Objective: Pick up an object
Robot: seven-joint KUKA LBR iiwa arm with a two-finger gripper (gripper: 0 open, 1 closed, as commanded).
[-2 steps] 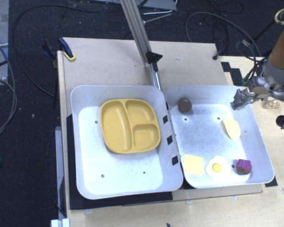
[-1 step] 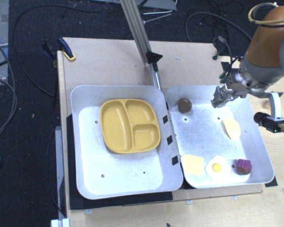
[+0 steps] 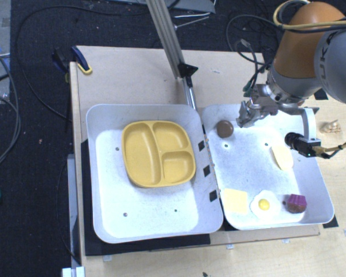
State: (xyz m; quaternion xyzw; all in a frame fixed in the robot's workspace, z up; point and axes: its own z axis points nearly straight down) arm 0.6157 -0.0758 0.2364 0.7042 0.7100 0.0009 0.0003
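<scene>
Starting at the left, the left bin (image 3: 104,212) holds a yellow divided plate (image 3: 159,153). The right bin (image 3: 317,198) holds a small round brown object (image 3: 224,128) near its upper left corner, a pale yellow square (image 3: 235,201), a fried egg (image 3: 264,204), a purple piece (image 3: 295,203) and a pale wedge (image 3: 282,157). The end effector (image 3: 246,118) hangs just right of the brown object; its opening cannot be determined.

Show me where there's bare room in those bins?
Left white bin: a strip below the yellow divided plate. Right white bin: its middle, between the brown ball and fried egg. Its lower edge is crowded.
</scene>
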